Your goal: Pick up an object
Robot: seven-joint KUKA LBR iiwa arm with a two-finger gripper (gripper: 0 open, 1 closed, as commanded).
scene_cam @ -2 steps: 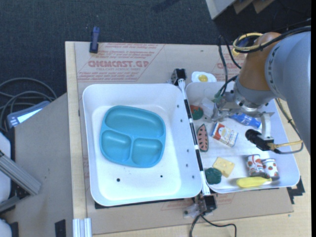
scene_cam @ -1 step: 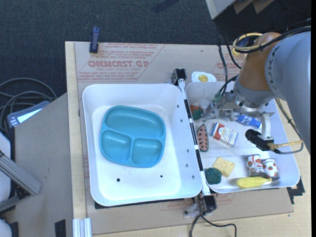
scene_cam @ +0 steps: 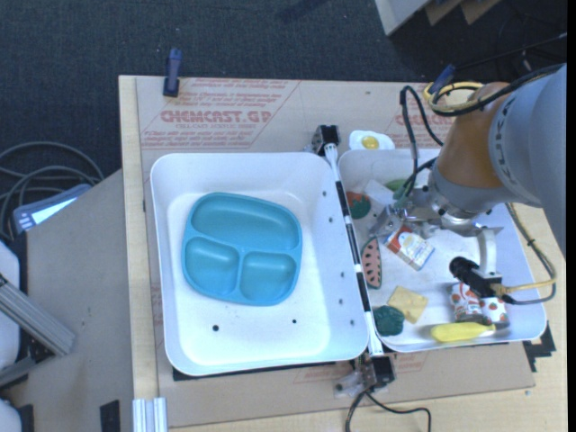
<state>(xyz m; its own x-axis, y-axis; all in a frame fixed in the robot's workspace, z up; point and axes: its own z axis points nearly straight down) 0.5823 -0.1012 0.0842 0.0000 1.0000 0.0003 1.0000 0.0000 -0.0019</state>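
The right bin [scene_cam: 533, 320] holds several toy foods. A red and white packet [scene_cam: 410, 247] lies near its middle, and my gripper [scene_cam: 405, 220] hangs just above the packet's upper edge, with the orange-banded wrist [scene_cam: 468, 156] behind it. A watermelon slice [scene_cam: 373, 265] lies by the left wall. A yellow cheese wedge [scene_cam: 409, 302], a dark green broccoli piece [scene_cam: 389, 320], a yellow banana [scene_cam: 462, 332] and a patterned can [scene_cam: 477, 306] sit along the front. A green and red item [scene_cam: 359, 206] lies at the back left, partly under the arm's cables.
The left bin [scene_cam: 164, 180] holds a blue divided plate [scene_cam: 241, 247]. A fried-egg toy [scene_cam: 367, 139] rests on the bench behind the right bin. Cables loop around the wrist, and a black fitting [scene_cam: 468, 273] sits over the bin's right half.
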